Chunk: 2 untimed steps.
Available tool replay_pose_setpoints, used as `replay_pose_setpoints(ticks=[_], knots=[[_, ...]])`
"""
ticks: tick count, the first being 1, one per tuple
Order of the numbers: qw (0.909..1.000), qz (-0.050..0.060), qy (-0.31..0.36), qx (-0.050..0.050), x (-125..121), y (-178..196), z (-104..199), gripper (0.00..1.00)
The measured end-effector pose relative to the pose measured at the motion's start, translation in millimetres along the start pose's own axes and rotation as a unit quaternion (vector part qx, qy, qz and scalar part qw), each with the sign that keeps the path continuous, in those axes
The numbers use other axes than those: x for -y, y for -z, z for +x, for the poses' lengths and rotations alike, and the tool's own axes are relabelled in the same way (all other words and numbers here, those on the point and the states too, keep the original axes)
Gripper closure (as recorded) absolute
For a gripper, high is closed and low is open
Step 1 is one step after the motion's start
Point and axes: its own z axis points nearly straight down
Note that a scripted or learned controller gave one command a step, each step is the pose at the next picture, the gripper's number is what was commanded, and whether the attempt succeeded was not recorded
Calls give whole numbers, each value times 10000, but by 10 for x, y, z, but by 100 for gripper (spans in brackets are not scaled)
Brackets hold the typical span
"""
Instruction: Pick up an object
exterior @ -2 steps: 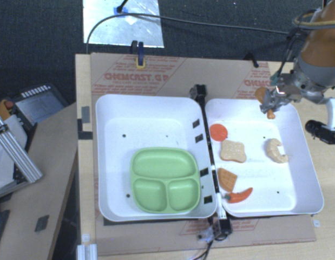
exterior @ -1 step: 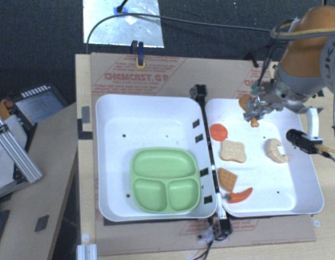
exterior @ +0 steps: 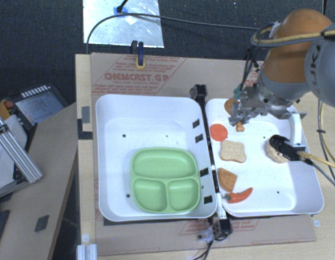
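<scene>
Camera view: my fingers (exterior: 240,118) hang over the right bin's (exterior: 305,196) far-left corner; whether spread, I cannot tell; nothing lifted yet.

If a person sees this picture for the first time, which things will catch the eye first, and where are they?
The green divided plate stands out most, lying in the left bin. Next comes the orange-banded arm, its gripper low over the far corner of the right bin. Below it lie small foods: a red slice, a toast piece and a red pepper.
</scene>
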Motion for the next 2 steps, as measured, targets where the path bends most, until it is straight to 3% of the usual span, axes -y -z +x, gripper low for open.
replay_pose_setpoints(ticks=[2], knots=[[10000,10,3,-1,336,-292,957,100]])
